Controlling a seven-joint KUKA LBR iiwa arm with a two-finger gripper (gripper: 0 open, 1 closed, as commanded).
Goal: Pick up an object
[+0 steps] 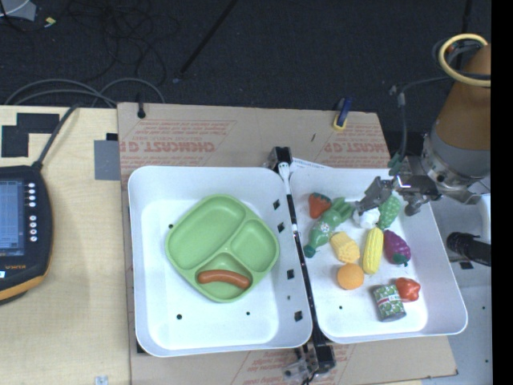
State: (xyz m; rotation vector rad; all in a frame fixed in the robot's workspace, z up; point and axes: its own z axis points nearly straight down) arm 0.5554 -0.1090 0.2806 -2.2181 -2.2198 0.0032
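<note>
My gripper [394, 199] hangs over the back of the right bin [449, 311], its two fingers spread apart. A pale green toy vegetable [389, 212] lies just below and between them, not clasped. Around it lie a corn cob [373, 249], a purple eggplant [397, 247], a yellow fruit [345, 247], an orange [349, 277], a dark green vegetable [325, 227], a red strawberry [319, 204], a green can [389, 301] and a red pepper [408, 288].
The left bin [152, 311] holds a green divided plate [212, 235] with a toy sausage [224, 277] in its front compartment. A ridge [295, 247] divides the two bins. A tablet-like controller [20, 227] lies at far left.
</note>
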